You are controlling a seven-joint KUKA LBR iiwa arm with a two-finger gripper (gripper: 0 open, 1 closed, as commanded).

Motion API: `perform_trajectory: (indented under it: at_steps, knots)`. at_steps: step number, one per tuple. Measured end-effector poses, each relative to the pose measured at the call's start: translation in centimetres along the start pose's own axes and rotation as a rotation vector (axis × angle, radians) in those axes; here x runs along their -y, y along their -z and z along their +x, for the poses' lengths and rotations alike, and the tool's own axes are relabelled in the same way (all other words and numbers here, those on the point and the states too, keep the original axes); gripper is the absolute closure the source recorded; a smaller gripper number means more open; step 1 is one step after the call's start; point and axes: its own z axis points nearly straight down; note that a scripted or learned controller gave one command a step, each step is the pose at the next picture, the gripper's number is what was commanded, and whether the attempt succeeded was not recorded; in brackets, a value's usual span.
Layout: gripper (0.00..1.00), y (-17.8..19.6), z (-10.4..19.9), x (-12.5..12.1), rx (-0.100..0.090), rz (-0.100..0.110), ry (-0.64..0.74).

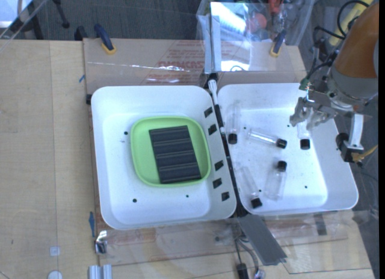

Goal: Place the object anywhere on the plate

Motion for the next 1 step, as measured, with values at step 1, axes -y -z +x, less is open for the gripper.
perform_trajectory:
  at_steps: [1]
  knots:
    - [0.0,0.02,0.0,-0.01,0.0,0.0,0.0]
